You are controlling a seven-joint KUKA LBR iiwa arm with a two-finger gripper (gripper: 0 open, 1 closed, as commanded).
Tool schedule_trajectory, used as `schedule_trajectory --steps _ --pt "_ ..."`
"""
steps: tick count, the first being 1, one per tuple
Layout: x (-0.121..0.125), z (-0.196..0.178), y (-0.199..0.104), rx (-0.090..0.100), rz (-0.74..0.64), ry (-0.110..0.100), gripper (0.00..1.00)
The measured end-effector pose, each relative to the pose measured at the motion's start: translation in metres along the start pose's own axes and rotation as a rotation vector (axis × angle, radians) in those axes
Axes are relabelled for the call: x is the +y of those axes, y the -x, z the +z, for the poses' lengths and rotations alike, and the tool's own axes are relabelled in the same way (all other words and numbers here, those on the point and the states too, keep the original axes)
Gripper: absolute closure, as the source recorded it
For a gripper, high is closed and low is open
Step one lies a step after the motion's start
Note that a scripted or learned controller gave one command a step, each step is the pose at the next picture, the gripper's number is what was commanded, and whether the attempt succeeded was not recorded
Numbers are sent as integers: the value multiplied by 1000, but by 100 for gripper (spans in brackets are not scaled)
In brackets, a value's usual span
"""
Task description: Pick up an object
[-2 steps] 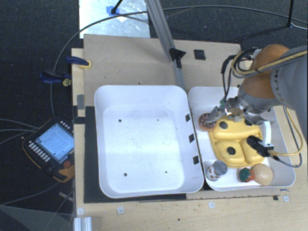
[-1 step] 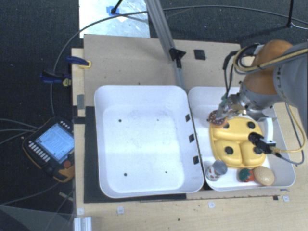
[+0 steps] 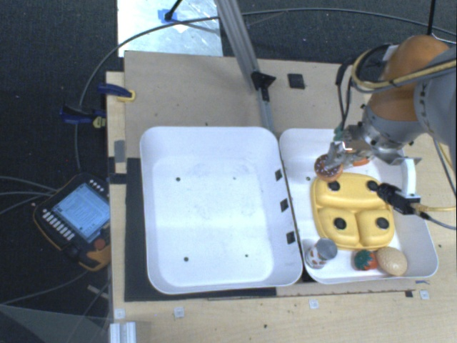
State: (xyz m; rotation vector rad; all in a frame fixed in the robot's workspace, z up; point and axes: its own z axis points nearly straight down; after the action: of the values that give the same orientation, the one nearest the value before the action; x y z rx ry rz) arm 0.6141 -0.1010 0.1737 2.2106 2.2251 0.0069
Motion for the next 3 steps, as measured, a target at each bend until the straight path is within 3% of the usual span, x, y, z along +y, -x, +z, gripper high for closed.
schedule_trajectory --steps 1,3 --pt "2 -47 0 0 0 0 100" --pt "-10 -62 -121 4 -5 -5 100"
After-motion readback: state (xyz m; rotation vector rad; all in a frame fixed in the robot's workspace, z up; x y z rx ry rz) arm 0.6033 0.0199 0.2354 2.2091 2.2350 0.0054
